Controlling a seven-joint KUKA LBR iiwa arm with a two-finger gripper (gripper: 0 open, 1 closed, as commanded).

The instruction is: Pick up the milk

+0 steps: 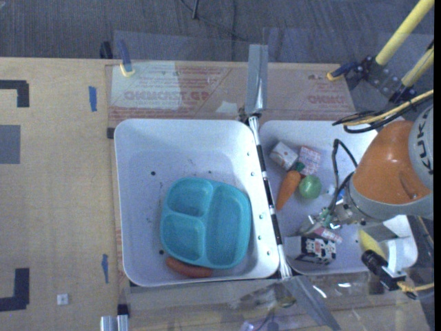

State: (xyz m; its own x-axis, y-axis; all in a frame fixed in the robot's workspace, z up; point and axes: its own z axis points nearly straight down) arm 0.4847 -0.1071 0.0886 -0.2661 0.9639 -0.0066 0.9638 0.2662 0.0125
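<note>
While the arm (396,167) reaches in from the right over the right bin (324,131), its gripper (325,221) hangs low at that bin's near end, directly above a small carton with black-and-white patches, taken to be the milk (319,246). The carton lies on the bin floor just below the gripper, close to the near wall; contact between the two cannot be judged. Whether the gripper is open or closed cannot be told: its tip is a blur of metal and glare.

Up and left of the gripper, a carrot (287,188) lies with its green top pointing away from the near wall. A green round object (310,186) sits just right of the carrot. Further up from these rest a grey-white box (282,155) and a small pink-and-white packet (310,160), side by side.

Well left of the gripper, across the divider, the left bin (145,143) holds a teal compartment plate (205,221). A reddish sausage-shaped item (189,269) lies at the plate's near edge.
</note>
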